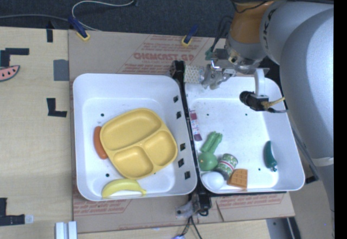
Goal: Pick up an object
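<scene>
The gripper (217,76) hangs over the right bin's (255,107) far left corner; whether it is open or closed cannot be told. At the bin's 7 o'clock lie a green toy (209,150), small can (227,165) and orange wedge (238,178). The left bin (87,124) holds a yellow tray (139,142).

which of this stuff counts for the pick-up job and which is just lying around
For the job: gripper; pickable objects: green toy, small can, orange wedge, dark green piece, banana, yellow divided plate.

Lying about: blue clips, cables, cardboard sheet.
</scene>
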{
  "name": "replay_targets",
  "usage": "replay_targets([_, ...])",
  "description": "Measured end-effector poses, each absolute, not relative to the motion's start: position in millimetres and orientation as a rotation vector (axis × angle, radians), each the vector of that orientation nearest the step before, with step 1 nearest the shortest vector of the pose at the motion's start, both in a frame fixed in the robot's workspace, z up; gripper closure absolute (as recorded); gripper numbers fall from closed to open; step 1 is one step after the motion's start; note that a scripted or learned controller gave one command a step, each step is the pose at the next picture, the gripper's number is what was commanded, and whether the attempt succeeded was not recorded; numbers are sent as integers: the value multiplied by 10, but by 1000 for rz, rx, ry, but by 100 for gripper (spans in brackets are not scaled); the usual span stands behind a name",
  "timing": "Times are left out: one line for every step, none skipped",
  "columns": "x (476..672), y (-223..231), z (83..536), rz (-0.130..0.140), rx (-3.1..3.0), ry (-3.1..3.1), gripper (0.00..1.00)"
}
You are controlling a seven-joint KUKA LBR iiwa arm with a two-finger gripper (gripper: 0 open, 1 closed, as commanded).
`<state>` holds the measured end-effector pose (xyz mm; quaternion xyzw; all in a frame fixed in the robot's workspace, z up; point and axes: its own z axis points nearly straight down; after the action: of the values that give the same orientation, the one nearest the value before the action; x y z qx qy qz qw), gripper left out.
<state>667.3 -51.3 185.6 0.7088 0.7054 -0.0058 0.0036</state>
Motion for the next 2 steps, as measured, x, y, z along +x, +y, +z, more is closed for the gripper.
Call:
replay_targets([6680,-447,1842,-4,2221,2221,0])
replay_targets([6006,-1159,890,-3,2223,2221,0])
